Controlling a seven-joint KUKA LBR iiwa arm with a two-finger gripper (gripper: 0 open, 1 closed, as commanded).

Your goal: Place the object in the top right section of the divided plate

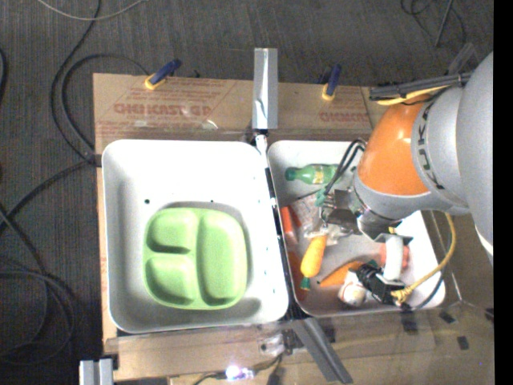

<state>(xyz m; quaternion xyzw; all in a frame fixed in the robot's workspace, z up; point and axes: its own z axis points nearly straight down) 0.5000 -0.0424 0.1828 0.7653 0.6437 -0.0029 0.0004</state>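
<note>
Divided plate (195,257) in left bin | arm (417,159) – bent over right bin (433,295)

Two blue clamps (163,72) (330,81) pin the cardboard sheet (192,107) (printed red) under both bins.

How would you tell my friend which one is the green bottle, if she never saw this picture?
Find the two white bins; take the right bin, the one that the grey and orange arm hangs over. Look along its far edge, away from the toy carrots. The bottle lies there on its side, the one green thing in that bin.
</note>
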